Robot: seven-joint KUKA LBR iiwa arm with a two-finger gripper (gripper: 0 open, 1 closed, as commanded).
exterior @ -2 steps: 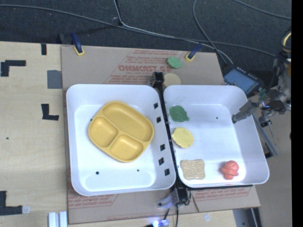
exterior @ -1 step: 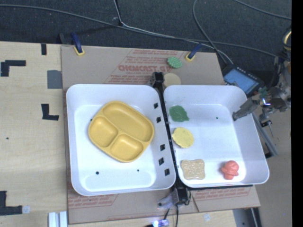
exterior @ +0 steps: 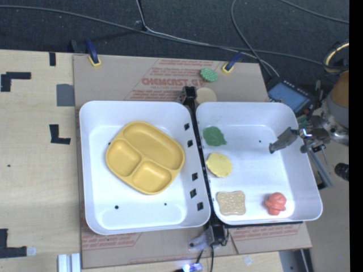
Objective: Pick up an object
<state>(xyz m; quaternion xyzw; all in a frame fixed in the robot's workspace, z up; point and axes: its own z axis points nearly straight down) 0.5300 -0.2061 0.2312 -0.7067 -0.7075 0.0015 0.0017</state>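
You cannot tell the jaw state; gripper (exterior: 282, 141) hangs over the right bin (exterior: 255, 117), well apart from red piece (exterior: 275, 203), so closing risks missing.

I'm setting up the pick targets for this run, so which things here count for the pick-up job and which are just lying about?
Job:
- gripper, over the right white bin
- flat green leaf-shaped piece
- round yellow piece
- tan square cracker-like piece
- small red piece

Lying about:
- yellow three-compartment plastic tray in the left white bin
- green ridged piece on the board behind the bins
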